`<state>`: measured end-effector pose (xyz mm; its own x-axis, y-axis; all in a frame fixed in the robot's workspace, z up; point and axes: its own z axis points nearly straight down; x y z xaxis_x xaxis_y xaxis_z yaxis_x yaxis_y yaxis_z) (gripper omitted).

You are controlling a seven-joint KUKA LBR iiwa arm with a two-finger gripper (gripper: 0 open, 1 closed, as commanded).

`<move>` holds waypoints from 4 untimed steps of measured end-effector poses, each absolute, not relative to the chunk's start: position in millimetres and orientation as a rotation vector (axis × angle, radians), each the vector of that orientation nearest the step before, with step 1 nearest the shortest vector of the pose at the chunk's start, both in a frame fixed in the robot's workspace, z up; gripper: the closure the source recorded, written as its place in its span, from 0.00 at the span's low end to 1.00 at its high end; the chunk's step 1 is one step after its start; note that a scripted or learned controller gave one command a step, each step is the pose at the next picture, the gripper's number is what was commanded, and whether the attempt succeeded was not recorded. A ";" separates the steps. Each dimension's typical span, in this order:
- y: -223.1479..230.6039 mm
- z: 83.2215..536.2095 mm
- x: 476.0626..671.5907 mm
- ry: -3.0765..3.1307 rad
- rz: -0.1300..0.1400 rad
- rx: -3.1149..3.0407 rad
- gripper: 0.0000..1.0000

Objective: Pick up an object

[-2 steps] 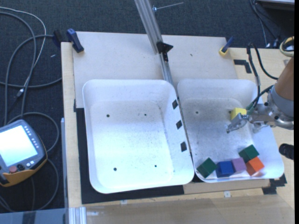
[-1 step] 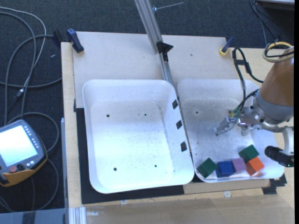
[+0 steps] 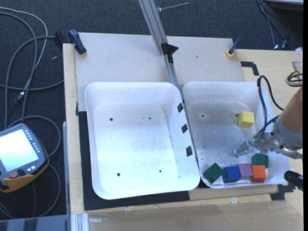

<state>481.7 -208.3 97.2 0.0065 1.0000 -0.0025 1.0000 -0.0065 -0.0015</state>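
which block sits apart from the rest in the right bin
The small yellow cube: it lies alone toward the bin's far side, while the green, blue, pink and orange blocks cluster along the near edge.

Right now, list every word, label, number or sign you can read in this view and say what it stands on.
None can be read.
Teach pendant on the floor: its screen is a bright glare, nothing legible.
Blocks in the right bin, including the yellow block: plain faces.

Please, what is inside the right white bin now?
Inside the right white bin lie a yellow block, two green blocks, a blue block, a pink block and an orange block. The gripper reaches in; the arm covers the bin's right edge.
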 end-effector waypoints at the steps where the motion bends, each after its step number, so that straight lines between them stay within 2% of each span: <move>1: -203.8 110.6 485.0 2.220 0.004 2.218 1.00; 2: -203.7 110.0 484.6 2.220 0.004 2.220 0.00; 3: -181.7 99.0 480.5 2.226 0.000 2.221 0.00; 4: -182.8 110.4 481.6 2.222 0.004 2.219 1.00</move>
